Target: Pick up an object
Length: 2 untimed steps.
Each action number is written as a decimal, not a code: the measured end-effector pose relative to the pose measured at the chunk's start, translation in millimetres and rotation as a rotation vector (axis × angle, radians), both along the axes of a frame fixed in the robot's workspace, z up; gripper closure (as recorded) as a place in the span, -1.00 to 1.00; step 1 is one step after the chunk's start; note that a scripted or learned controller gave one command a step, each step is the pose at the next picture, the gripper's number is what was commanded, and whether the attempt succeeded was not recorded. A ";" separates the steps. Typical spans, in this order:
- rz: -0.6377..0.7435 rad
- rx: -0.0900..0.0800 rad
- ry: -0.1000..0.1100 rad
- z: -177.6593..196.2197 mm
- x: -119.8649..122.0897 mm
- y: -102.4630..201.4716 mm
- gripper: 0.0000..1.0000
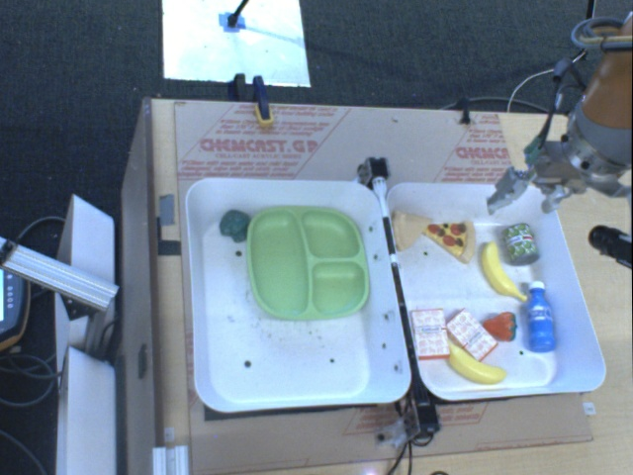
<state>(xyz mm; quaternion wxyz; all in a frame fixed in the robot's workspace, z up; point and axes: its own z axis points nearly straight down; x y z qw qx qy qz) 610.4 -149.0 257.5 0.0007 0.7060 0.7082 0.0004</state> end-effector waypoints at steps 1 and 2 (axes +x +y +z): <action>-0.002 -0.001 0.002 -83.3 16.0 -50.8 -1.00; 0.000 -0.002 -0.003 -146.5 5.2 -57.0 -1.00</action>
